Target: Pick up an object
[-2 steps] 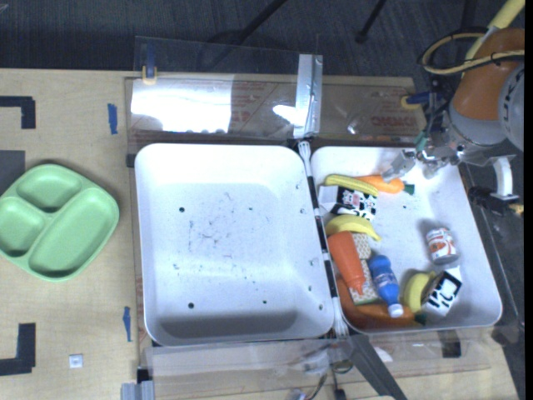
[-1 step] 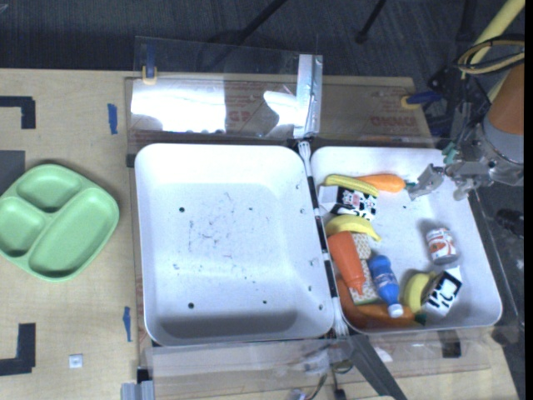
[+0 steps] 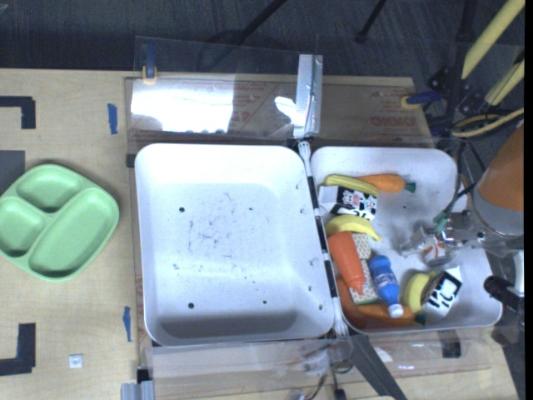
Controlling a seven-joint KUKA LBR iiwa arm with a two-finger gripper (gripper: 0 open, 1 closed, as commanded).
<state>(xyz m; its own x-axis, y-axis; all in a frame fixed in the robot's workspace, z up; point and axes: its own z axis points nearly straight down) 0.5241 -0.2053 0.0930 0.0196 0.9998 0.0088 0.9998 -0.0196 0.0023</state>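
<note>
On the tabletop (image 3: 75,90), at nine o'clock, a green divided plate (image 3: 55,221) sits with three compartments. Blue tape marks (image 3: 112,117) and black corner marks (image 3: 21,111) dot the wood around it; none carries writing I can read.

The left bin (image 3: 225,244) takes the middle, its white floor scuffed with faint scribbles. A clear plastic panel (image 3: 221,98) stands behind it at twelve o'clock, glaring under the light.

The right bin (image 3: 433,163) holds the clutter. A banana (image 3: 350,183) lies at its far side, touching the stalk end of a carrot (image 3: 383,183). Just below is a small card with a black-and-white cartoon print (image 3: 356,200); its lettering is too small to make out. A second banana (image 3: 351,226) lies under that, then an orange bottle (image 3: 348,265) with a patterned label, unreadable, and a blue bottle (image 3: 385,283) with a white cap just beside it. At five o'clock of the bin, a yellow-green fruit (image 3: 415,290) touches a black-and-white block (image 3: 445,292).

The arm comes in at three o'clock, orange band (image 3: 506,182) showing. Its hand (image 3: 435,238) hangs low over the bin's right part, amid blurred metal bits; I cannot tell how it is set, nor whether it touches anything.
</note>
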